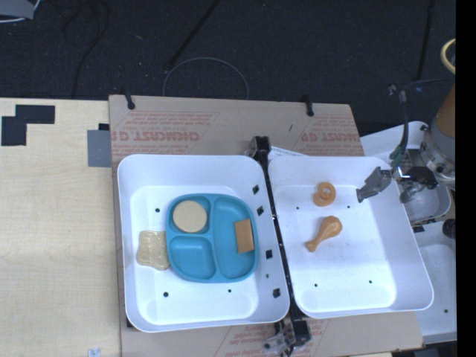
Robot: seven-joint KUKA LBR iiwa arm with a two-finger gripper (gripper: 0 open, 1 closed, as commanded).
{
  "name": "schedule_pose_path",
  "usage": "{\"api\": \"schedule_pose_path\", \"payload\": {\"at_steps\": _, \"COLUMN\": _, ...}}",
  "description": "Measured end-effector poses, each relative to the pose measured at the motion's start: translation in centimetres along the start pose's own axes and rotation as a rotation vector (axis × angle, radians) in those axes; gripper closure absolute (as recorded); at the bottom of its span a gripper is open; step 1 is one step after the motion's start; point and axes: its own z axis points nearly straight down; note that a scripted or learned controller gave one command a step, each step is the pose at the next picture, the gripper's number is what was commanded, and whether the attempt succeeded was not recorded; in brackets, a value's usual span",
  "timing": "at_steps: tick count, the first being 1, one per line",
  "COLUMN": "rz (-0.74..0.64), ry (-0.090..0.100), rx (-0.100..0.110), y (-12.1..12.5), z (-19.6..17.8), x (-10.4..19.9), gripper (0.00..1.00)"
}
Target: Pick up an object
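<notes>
One end effector (370, 187) hovering above right bin (372, 288), upper edge.

Two white bins (141, 171), one blue tray (201, 262), five food pieces (two outside the tray's bin).

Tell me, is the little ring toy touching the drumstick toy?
Apart. The camera view shows bare white bin floor between the ring and the drumstick below it.

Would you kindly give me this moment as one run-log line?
gripper: over right bin, upper right, holding nothing | nearest: ring, drumstick | left bin: blue tray | pick: not yet done
</notes>
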Motion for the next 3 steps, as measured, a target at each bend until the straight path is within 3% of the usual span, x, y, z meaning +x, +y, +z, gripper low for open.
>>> {"api": "schedule_pose_path", "payload": {"at_steps": 3, "rz": 0.001, "ry": 0.003, "rx": 0.008, "y": -1.4, "z": 16.6, "x": -1.2, "gripper": 0.00}}
